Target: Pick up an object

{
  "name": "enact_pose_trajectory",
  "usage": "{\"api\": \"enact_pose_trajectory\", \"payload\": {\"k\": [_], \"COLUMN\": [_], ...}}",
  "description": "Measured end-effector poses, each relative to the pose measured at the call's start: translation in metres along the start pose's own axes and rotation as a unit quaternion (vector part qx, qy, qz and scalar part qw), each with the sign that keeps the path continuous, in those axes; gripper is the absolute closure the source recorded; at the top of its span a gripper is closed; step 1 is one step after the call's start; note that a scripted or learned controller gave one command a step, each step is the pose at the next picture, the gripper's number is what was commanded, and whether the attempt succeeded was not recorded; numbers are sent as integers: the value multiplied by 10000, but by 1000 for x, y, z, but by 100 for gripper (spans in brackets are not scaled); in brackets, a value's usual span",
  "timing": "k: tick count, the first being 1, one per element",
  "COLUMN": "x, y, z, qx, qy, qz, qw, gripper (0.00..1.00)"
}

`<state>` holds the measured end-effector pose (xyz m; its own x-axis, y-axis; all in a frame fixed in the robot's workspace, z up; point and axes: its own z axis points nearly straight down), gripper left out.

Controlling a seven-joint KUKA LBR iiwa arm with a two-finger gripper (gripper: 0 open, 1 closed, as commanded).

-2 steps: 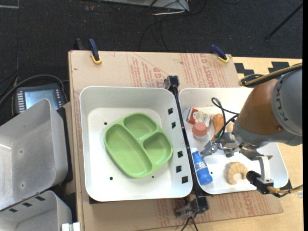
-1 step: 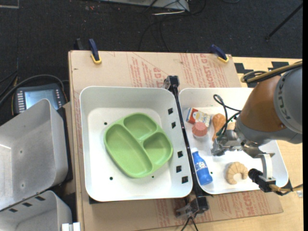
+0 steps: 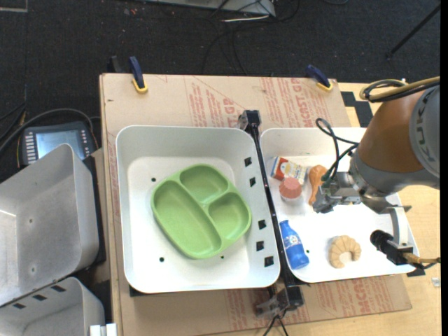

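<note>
The carrot [image 3: 318, 176] is lying just up and left of your gripper [image 3: 325, 200], nearly touching it, its long axis running toward the gripper, in the right bin [image 3: 392, 270]. Whether the gripper is gaping or closed, you cannot tell.

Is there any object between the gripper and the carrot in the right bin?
Nothing visible does. The gripper is directly beside the orange carrot. The pink-capped item and the carton lie on the carrot's far side; the croissant and blue bottle lie nearer the front.
</note>
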<state>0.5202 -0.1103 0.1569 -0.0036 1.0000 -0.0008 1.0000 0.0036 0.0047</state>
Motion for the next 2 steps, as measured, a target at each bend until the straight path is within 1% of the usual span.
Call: {"api": "enact_pose_trajectory", "payload": {"k": [1, 2], "x": [-3, -12], "y": [8, 14], "z": [-58, -114], "qx": [12, -3], "qy": [-2, -6], "qz": [2, 4], "qw": [10000, 10000], "gripper": [100, 100]}}
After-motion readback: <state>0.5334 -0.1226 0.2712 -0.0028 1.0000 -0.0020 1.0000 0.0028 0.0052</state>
